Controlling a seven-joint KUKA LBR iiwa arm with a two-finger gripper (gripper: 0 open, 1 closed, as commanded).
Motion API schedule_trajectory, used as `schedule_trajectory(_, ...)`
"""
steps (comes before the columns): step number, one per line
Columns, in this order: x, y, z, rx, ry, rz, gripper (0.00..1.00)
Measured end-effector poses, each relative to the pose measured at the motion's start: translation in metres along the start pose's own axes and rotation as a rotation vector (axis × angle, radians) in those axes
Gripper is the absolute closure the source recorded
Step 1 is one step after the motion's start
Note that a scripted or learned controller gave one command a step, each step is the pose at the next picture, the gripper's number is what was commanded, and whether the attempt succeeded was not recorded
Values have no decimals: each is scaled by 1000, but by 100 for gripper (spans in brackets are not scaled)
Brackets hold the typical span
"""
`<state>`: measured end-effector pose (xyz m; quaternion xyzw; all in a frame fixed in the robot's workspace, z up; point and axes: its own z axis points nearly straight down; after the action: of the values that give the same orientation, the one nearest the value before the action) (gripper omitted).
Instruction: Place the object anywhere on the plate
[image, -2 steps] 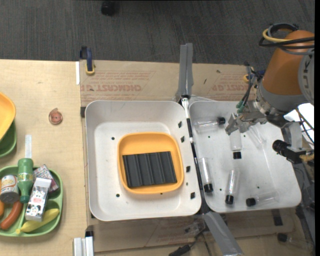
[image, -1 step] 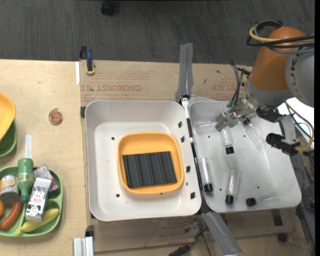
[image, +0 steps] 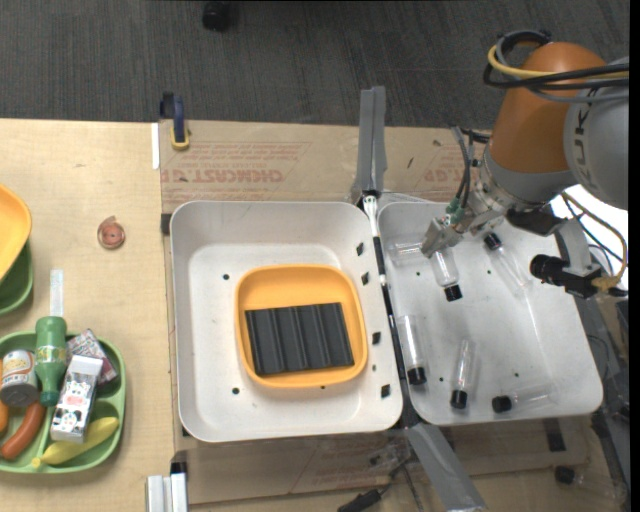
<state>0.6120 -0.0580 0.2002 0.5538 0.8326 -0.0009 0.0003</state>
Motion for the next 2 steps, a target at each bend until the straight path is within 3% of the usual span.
schedule_trajectory(1,13,21,6,-1,0,-162,100)
schedule_trajectory(2,-33,35,9,-3,-1,-378,100)
